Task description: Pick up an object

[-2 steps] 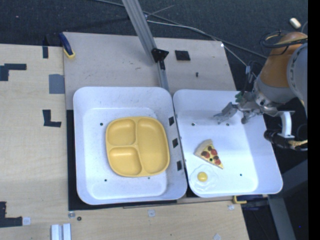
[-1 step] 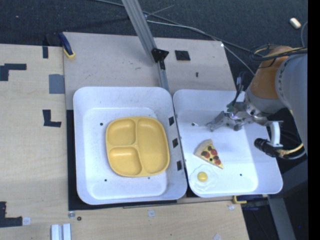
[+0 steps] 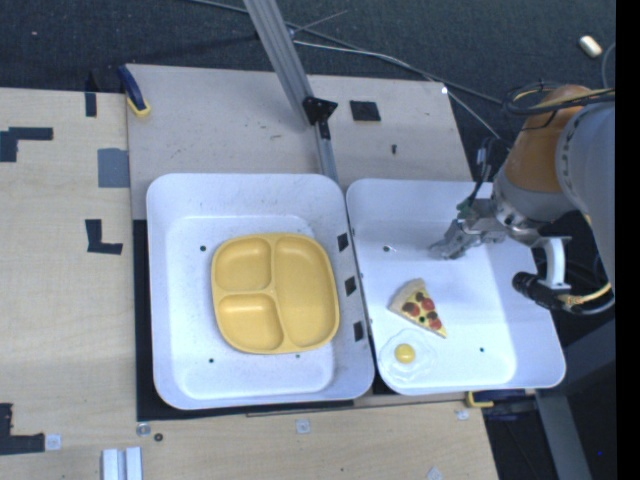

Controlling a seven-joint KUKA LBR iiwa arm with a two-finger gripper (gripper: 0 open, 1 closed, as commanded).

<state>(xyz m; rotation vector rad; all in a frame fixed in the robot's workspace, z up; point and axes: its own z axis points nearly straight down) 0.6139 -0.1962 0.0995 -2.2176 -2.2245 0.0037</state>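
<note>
Hovering over right bin point(image 3: 520, 363): gripper point(image 3: 447, 248), finger state untellable, nothing held; pizza slice point(image 3: 420, 306) nearby, likeliest pick.

The gripper point(image 3: 452, 245) hangs in the right bin point(image 3: 520, 368), above the pizza slice point(image 3: 419, 307) and the fried egg point(image 3: 404, 353).

A toy pizza slice point(image 3: 419, 306) lies flat in the right bin point(image 3: 520, 353), a tan wedge with red toppings, its point toward the bin's front right. Just beside it, nearer the front rim, lies a toy fried egg point(image 3: 404, 354), white with a yellow yolk. A yellow divided plate point(image 3: 274, 293) with three compartments lies flat in the left bin point(image 3: 180, 268).
</note>
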